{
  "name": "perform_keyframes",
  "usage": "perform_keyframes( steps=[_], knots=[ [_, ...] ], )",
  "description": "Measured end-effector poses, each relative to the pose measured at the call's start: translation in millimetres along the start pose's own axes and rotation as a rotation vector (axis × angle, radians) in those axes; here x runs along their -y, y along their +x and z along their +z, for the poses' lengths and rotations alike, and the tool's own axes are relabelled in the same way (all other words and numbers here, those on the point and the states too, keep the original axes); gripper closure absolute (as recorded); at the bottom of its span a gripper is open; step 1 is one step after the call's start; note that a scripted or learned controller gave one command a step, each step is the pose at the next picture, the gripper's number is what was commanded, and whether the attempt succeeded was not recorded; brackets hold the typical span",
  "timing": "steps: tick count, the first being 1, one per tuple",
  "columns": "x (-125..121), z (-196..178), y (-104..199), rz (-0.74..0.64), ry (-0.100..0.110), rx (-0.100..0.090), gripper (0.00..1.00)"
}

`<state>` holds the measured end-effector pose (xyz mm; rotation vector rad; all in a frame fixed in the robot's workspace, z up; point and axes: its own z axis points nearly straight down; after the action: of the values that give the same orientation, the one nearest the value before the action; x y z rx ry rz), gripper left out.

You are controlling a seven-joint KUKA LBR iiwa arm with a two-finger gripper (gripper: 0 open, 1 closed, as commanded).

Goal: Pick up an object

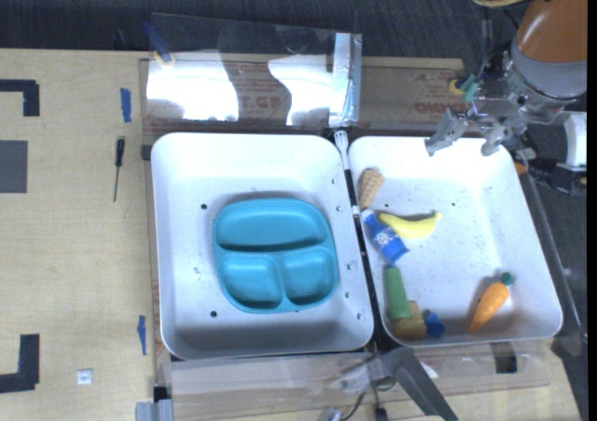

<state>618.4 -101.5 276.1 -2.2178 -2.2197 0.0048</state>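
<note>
**Tool poised at the far rim, toys waiting below**

From my remote station I see the tool (469, 136) hanging at the far edge of the right bin (466, 223), its two fingers spread wide with nothing between them. I judge the pick has not begun: every candidate lies in that bin, nearer the camera than the tool and mostly toward the divider shared with the left bin (187, 167).

The nearest object is the yellow banana (410, 223), which sits down and to the left of the tool in the camera view, its long axis running roughly across the bin. Just beside it, toward the divider, are a blue-and-white item (385, 239) and a tan cone-shaped piece (370, 187) standing closer to the far wall. A green cylinder (396, 289) lies lengthwise along the divider toward the near wall, ending in a yellow-and-blue cluster (420, 324) I cannot identify. The orange carrot (490, 303) rests well apart from the rest, in the near right corner, tilted with its green tip pointing away from the camera.

The left bin holds a blue divided plate (275, 253) with three compartments, which appear to hold nothing.

If the banana is the choice, my reading is that the tool must travel toward the camera and slightly left, then close across the fruit's short width.
</note>
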Motion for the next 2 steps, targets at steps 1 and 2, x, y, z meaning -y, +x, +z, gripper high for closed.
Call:
perform_keyframes(
  steps=[1,2],
  knots=[
    [-9,29,45,-0.173,0.002,-0.001,0.00],
    [126,95,19,-0.371,0.003,-0.001,0.00]
  ],
)
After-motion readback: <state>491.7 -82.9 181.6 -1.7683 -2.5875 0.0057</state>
